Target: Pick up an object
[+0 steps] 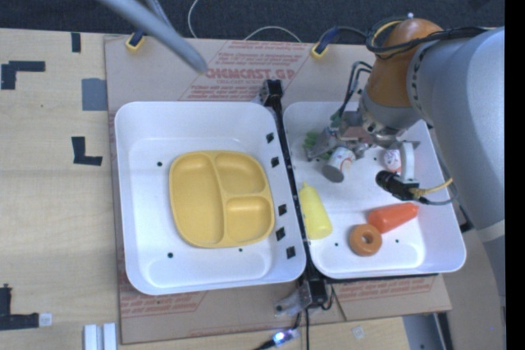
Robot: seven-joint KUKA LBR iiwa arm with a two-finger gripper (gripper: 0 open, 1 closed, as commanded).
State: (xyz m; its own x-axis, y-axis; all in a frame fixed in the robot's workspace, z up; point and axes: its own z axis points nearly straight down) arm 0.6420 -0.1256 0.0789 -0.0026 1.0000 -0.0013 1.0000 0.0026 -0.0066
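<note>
My gripper point(338, 158) is low in the right bin point(435, 258), near its far left part, hanging from the grey arm with the orange band. A small green leafy object point(312, 142) lies right beside it on the left. A yellow object point(314, 211) rests against the bin's left wall. Toward the front sit a brown ring-shaped doughnut point(364, 240) and an orange carrot point(392, 216). A small white and red item point(393, 160) lies just right of the gripper. The wrist hides how the fingers stand.
The left bin point(139, 135) holds a yellow divided plate point(220, 197). A black divider point(281, 168) runs between the two bins. A dark cable with a black connector point(394, 185) hangs from the wrist over the right bin.
</note>
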